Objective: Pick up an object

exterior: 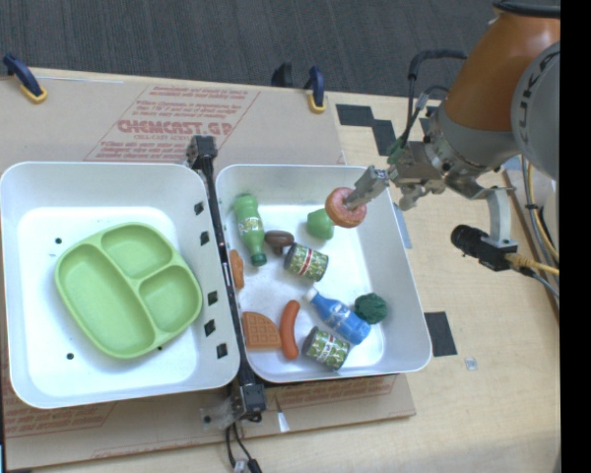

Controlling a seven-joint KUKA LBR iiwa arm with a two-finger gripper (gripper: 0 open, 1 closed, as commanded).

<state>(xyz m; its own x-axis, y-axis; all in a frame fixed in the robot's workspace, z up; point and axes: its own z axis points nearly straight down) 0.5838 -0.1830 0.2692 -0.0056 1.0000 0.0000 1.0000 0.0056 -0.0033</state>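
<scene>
Dark carpet surrounds a bench topped with printed cardboard (177,121), on which two shallow white bins sit side by side. On the left, the left bin (30,190) carries a green divided plate (128,289). Beside it, the right bin (399,284) is crowded: a green bottle (248,227), a brown lump (279,238), a green round piece (319,223), two small cans (305,261) (325,347), a blue bottle (337,316), a dark green floret (370,307), a sausage (291,328) and a waffle wedge (261,332).

From the right, the gripper (360,197) reaches in over the bin's far right corner, and a pink ring-shaped donut (346,208) sits at its tip. Its fingers appear closed on the donut's right side, gripping only the rim.

By my judgement the hold is shallow, so the donut could pivot or slip free as the arm rises, dropping back among the other pieces. It also lies just beside the green round piece and near the bin wall, so a sideways drift could knock either.
</scene>
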